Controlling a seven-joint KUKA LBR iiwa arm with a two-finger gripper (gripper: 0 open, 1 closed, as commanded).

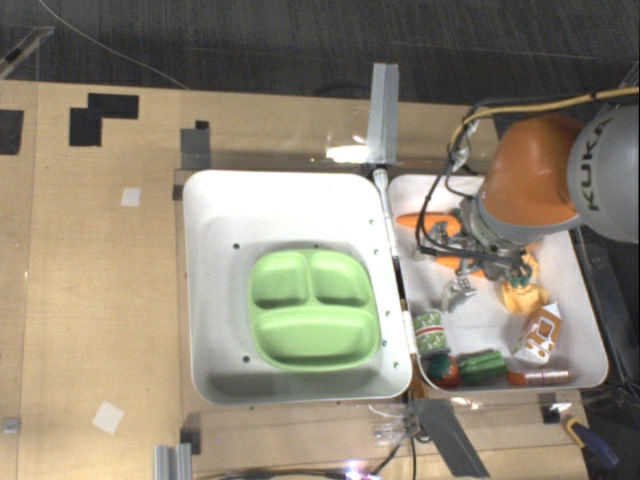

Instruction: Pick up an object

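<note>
Seemingly the approach step was in hand: the gripper (462,290) hung inside the right bin (590,340), whether open or closed I could not tell, with nothing visibly held. Next it needed lowering onto one object. Nearest lay a can (430,330) and carton (538,332); leftward, the other bin (215,218) held a green tray (312,306).

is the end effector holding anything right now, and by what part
It cannot be told. The end effector hangs low over the right bin, above a bare patch of floor, with the arm's wrist hiding much of it. Nothing is visibly between its tips.
</note>
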